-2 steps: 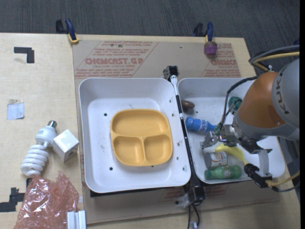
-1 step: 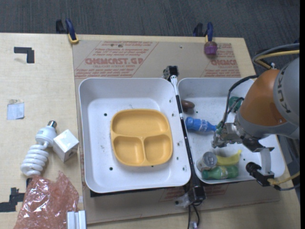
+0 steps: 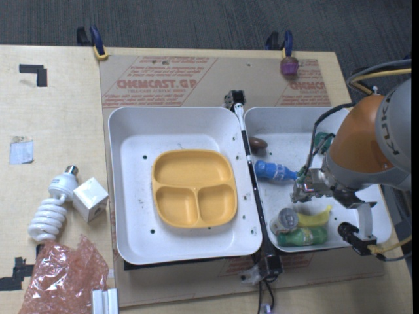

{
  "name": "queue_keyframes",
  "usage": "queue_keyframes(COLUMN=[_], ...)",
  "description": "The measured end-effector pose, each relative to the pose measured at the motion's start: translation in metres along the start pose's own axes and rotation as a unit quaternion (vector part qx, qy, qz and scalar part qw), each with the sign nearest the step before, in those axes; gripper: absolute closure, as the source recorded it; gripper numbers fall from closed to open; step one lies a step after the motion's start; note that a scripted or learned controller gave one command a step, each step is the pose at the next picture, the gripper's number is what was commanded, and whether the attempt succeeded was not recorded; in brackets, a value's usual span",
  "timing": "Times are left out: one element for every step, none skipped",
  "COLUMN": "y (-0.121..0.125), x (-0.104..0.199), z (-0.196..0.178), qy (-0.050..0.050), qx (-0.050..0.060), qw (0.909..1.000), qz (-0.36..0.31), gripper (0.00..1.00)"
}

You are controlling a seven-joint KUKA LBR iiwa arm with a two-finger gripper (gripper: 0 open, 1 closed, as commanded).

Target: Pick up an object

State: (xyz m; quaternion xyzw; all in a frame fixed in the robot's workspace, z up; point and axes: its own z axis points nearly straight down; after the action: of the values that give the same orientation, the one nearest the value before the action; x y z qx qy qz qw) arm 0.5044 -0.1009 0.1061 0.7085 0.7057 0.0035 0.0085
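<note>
Several objects crowd the right bin [image 3: 366, 120]; gripper [image 3: 305, 191], finger state unclear, should drop squarely over the blue bottle [image 3: 273, 171], avoiding neighbours.

The brown board [image 3: 196, 77] under the two bins carries red print reading "CHEMCAST GP", repeated in slanted rows along its far edge; the smaller lines beneath it are too fine to read. On the arm [image 3: 393, 136], at the view's right edge, the dark letters "KU" show on the grey casing.
</note>
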Motion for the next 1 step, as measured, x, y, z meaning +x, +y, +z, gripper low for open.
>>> queue_keyframes(y=[0.0466], x=[0.0003], z=[0.0144], qy=[0.003], qx=[0.008], qw=[1.0], qz=[-0.003], gripper=[0.0])
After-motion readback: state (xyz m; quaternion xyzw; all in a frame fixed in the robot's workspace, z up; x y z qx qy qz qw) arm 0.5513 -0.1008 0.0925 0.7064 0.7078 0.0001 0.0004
